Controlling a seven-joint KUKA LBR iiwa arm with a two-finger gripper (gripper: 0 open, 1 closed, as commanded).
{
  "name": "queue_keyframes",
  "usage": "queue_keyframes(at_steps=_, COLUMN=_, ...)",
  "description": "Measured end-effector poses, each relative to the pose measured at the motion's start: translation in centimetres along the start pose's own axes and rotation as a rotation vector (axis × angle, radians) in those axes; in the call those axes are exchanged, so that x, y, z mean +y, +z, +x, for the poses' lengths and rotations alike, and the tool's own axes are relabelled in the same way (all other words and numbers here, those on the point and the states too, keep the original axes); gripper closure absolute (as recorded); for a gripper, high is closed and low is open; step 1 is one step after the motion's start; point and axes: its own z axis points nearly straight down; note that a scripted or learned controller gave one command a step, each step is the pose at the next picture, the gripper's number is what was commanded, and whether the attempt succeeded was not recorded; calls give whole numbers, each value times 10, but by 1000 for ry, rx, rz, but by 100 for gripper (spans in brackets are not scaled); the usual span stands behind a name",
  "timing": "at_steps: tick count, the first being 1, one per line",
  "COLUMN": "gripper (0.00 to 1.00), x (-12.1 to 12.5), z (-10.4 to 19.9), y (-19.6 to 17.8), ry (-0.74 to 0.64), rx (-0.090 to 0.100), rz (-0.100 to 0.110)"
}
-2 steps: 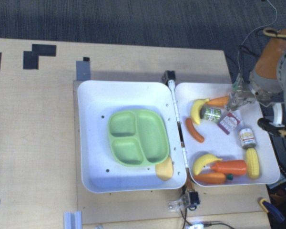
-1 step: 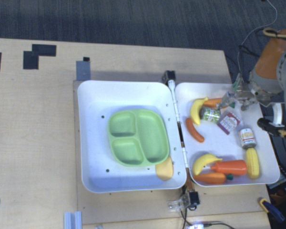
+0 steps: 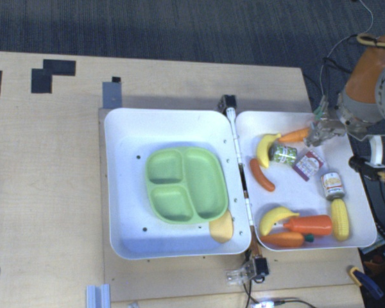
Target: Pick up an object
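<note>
Pincer (image 3: 319, 135) grip unclear, over carrot (image 3: 295, 135), long axis left-right, tip right.

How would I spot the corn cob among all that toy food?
Look at the right-hand white bin, the one crowded with toy food. Follow its right wall toward the near corner: the corn cob lies there, just below a small jar. Unlike the curved bananas, it is straight, stubby and bumpy yellow.

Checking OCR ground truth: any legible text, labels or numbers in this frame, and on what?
None can be read.
Small can: green label, print too blurred.
Packet: purple with a white patch, lettering too small.
Jar: pale label with an orange band, illegible.
</note>
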Motion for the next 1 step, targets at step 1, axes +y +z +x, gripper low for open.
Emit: queue_keyframes(at_steps=1, gripper=0, x=-1, z=0, y=1, ry=1, rx=1, rz=2)
